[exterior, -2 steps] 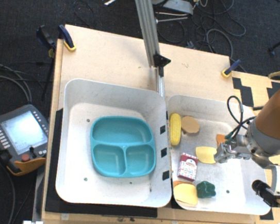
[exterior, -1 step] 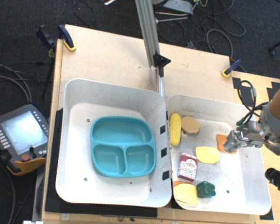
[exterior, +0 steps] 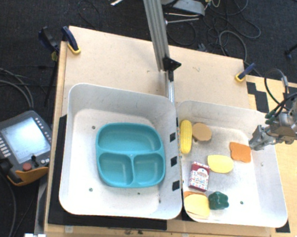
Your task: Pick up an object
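Orange toy slice point(exterior: 240, 152) is lying just left of the hovering gripper point(exterior: 258, 140), whose finger state I cannot tell, approaching; descending onto it looks next.

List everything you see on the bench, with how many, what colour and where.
bins: two, white, side by side on the bench
tray: one, teal, three compartments, in left bin
corn: one, yellow, right bin by the divider
cookie: one, tan, beside the corn
orange piece: one, orange, right bin, upper right
yellow piece: one, yellow, right bin, middle
carton: one, red and white, right bin
green piece: one, dark green, near front
gripper: one, grey, above the right bin
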Controlling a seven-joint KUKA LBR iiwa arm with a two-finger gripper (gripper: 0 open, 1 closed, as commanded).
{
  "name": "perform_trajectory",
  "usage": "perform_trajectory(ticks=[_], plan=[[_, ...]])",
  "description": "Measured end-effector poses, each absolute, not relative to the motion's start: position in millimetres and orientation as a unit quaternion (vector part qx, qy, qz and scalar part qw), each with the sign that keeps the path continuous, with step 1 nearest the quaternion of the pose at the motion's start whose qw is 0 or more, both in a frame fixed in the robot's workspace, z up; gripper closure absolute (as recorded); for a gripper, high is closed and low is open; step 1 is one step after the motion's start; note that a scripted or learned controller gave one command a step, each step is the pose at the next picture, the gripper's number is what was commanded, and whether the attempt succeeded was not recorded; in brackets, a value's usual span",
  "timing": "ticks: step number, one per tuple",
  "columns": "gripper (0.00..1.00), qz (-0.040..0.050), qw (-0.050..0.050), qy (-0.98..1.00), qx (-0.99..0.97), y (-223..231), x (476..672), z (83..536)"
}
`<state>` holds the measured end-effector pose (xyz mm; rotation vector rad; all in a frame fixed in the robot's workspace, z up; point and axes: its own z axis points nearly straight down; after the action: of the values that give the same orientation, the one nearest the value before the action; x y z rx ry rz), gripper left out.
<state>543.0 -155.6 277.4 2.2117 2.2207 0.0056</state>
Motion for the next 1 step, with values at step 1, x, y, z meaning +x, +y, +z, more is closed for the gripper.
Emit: perform_trajectory(ticks=[1], plan=[[1.00, 0.0012, 0.001, 0.710, 0.705, -113.6, 562.8, 277.3]])
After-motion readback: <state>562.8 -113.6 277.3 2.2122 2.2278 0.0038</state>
